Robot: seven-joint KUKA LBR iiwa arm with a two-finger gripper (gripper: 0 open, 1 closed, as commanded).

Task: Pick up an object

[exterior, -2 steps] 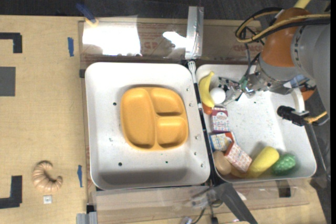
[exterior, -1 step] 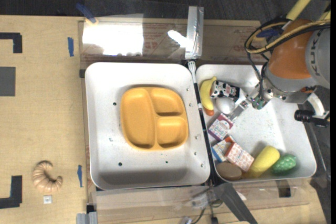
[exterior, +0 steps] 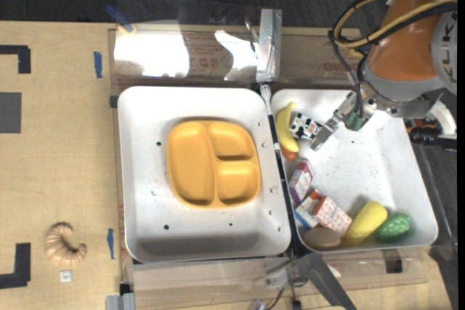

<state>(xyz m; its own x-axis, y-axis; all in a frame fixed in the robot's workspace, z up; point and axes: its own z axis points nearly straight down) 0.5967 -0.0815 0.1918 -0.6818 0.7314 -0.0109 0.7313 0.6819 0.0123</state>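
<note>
left bin (exterior: 138,229) holds a yellow tray (exterior: 213,162). right bin (exterior: 421,178): banana (exterior: 285,128), small card (exterior: 305,127) beside it. pincer (exterior: 328,128) hovers near the card, holding nothing; opening: cannot tell. approach step; next, descend onto the card.

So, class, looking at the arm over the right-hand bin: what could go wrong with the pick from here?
1. The gripper sits beside a small black-and-white item that lies close against the banana, so it might nudge or catch both.
2. That target is near the bin wall, which could block a clean approach.
3. The cartons, yellow lemon-like piece and green piece are packed together, so any pick there may disturb neighbours.
</note>
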